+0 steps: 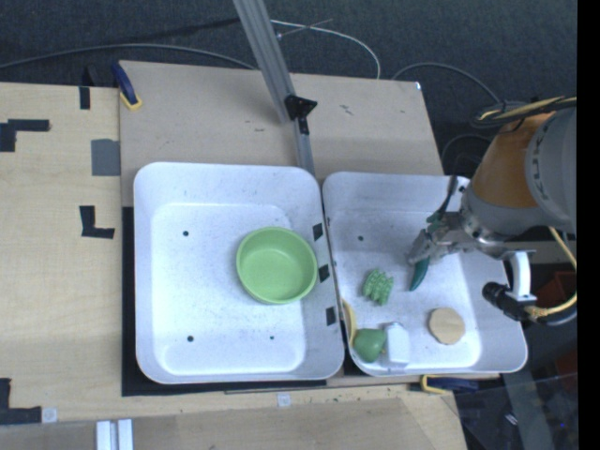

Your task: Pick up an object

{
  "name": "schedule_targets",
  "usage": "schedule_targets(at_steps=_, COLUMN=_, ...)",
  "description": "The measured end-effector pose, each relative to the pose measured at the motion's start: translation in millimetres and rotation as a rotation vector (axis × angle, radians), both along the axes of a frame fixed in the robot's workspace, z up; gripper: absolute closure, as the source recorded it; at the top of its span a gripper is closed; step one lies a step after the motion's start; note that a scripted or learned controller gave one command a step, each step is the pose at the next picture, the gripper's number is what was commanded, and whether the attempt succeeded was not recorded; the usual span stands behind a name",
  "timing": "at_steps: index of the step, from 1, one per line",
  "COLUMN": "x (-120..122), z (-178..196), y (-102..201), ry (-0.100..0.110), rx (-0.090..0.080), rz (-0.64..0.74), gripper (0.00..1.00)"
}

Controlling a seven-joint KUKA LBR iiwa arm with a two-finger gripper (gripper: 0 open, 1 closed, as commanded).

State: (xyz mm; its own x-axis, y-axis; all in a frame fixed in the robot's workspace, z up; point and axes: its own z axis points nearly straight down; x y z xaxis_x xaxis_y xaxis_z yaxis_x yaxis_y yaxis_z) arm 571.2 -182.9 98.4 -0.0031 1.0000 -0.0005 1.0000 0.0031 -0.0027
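My gripper (421,259) hangs over the middle of the right bin (375,200), its fingers pointing down and to the left. A small, narrow teal object (418,273) sticks out from between the fingertips, and the fingers are shut on it. Below and to the left, a green knobbly toy (378,286) lies on the bin floor. A tan round piece (446,325) rests near the front right corner. A green rounded object (369,343) and a white block (397,342) lie side by side at the front edge.
The left bin (187,204) holds a green bowl (276,265) close to its right wall. A thin yellow strip (346,313) lies against the right bin's left wall. A grey pole (267,45) slants in from the top, ending between the bins.
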Motion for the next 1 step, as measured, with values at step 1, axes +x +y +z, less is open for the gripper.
schedule_targets(at_steps=1, x=-5.4, z=49.6, y=8.1, ry=-0.005, rx=0.000, rz=-0.001, gripper=1.00)
